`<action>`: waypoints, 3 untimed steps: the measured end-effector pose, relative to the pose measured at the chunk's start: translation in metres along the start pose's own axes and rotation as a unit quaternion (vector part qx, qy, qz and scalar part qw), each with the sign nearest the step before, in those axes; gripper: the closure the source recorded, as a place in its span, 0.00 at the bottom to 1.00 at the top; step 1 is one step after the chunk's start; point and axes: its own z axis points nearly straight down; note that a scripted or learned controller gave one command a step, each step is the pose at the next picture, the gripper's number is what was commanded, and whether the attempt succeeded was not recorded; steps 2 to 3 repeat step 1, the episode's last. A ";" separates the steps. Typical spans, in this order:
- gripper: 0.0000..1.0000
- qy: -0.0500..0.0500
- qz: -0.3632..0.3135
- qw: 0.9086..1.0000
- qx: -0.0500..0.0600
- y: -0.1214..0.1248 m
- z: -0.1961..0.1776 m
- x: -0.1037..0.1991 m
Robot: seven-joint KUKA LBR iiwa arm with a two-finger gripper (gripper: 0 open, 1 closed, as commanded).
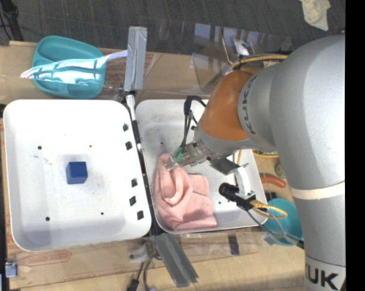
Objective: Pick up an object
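Lowered onto the top edge of the crumpled pink cloth (pixel 182 193) in the right-hand shallow white bin (pixel 151 126), presumably to pinch a fold; gripper (pixel 177 157) closure impossible to tell.

I see a brown bench (pixel 170 71) filling most of the frame below the dark floor at the top. Two shallow white bins rest directly on it, side by side: the left bin (pixel 25 162) occupies the left half of the frame, and the right bin (pixel 147 117) sits at centre, their inner walls touching. A teal scoop (pixel 67 68) lies on the bench at the upper left, just above the left bin. Strips of grey tape (pixel 136 56) run across the bench at upper centre, and again at lower centre.
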 end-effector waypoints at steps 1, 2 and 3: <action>1.00 0.000 0.105 0.994 -0.001 0.069 -0.091 0.035; 1.00 0.000 0.105 0.994 -0.001 0.069 -0.091 0.035; 1.00 0.000 0.105 0.994 -0.001 0.069 -0.091 0.035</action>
